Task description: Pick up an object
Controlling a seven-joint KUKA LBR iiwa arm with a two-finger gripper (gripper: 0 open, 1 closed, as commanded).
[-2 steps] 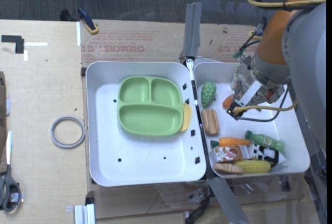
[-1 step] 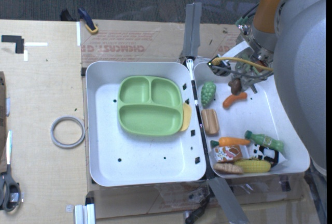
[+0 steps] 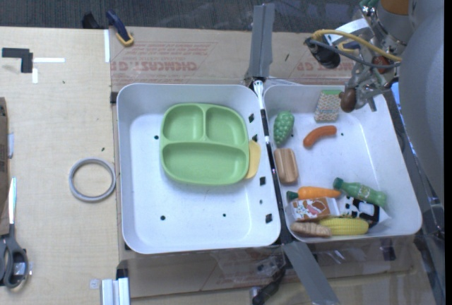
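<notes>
My gripper (image 3: 355,94) hangs over the far side of the right bin (image 3: 395,155), shut on a small brown rounded object (image 3: 348,99) that sits between its fingertips, lifted off the bin floor. Just left of it lies a beige and green block (image 3: 328,106). Lower in the same bin are a green bumpy toy (image 3: 283,126), an orange sausage (image 3: 320,135), a hot dog bun (image 3: 286,164), a carrot (image 3: 316,193), a green bottle (image 3: 360,191), a corn cob (image 3: 344,226) and a bread piece (image 3: 309,229).
The left bin (image 3: 141,212) holds a green divided plate (image 3: 205,143) with a yellow piece (image 3: 253,159) at its right rim. On the bench to the left lie a tape ring (image 3: 92,178), scissors (image 3: 10,258) and a blue clamp (image 3: 120,27).
</notes>
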